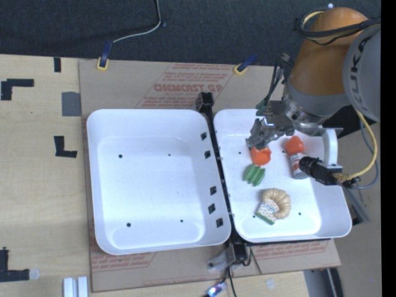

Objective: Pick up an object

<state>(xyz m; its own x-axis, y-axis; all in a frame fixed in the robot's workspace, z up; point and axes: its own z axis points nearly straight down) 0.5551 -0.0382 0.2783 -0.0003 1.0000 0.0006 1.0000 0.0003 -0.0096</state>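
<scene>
Two white bins sit side by side on a cardboard sheet (185, 85) laid over the bench. The arm (325, 48), its orange band topmost, reaches in from the right over the right bin (309, 228). The gripper (260, 142) hangs low above that bin's upper middle, just over an orange piece (261, 156); whether it is released or clenched cannot be told, since its tips blur into the dark metal above the piece. Touching the orange piece from below lies a green piece (253, 175). Another orange thing (293, 145) sits to the right, partly under the wrist, with a small grey-and-red item (297, 164) just beneath it. Nearer the front of the bin rests a tan ring (276, 204), with a small patterned packet against its left side. The left bin (148, 184) lies beside it, a black hinge strip (213, 166) between the two.
</scene>
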